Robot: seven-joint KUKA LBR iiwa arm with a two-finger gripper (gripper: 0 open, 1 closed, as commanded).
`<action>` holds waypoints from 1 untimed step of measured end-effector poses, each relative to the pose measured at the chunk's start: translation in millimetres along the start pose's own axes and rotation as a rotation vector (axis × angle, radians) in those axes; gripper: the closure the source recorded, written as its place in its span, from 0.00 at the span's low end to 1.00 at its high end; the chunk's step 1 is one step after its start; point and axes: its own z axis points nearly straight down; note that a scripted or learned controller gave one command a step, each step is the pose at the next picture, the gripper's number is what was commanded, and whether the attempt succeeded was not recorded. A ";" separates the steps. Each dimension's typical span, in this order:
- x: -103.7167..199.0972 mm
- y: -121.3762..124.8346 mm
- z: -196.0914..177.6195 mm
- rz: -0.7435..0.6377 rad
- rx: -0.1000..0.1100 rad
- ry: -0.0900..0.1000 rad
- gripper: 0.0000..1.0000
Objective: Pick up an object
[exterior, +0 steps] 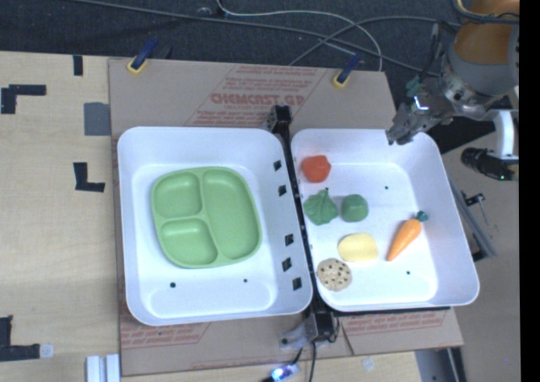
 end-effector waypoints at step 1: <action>46.4 -7.9 -2.4 -0.003 0.005 0.001 1.00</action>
